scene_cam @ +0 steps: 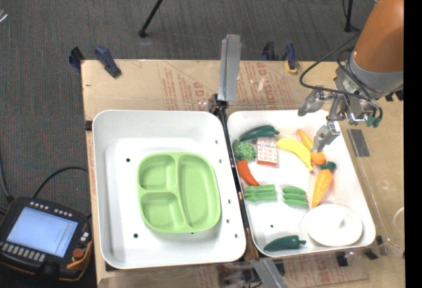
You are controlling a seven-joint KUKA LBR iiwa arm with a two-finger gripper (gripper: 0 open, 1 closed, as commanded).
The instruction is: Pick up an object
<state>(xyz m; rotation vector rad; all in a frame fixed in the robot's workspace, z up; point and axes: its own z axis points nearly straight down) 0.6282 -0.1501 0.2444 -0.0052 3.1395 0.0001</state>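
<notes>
Far left, on the floor: a control pendant with a lit screen. On the bench, a left bin holding a green divided plate and nothing more.

Next over, a right bin crowded with toy food: a broccoli floret and an orange carrot at its left wall, a dark green pepper along the far edge, a small printed card, green bean pods, a banana in the middle, a second carrot with a green top, a white round lid, another dark pepper near the front rim.

At right, poised over the bin's far right corner: the gripper, fingers spread and holding nothing, one fingertip hanging just above the banana and a small orange piece.

Likely light, hollow, rigid plastic, smooth enough to slip. Best taken across the narrow middle of the banana or carrot, not the tapered ends.
</notes>
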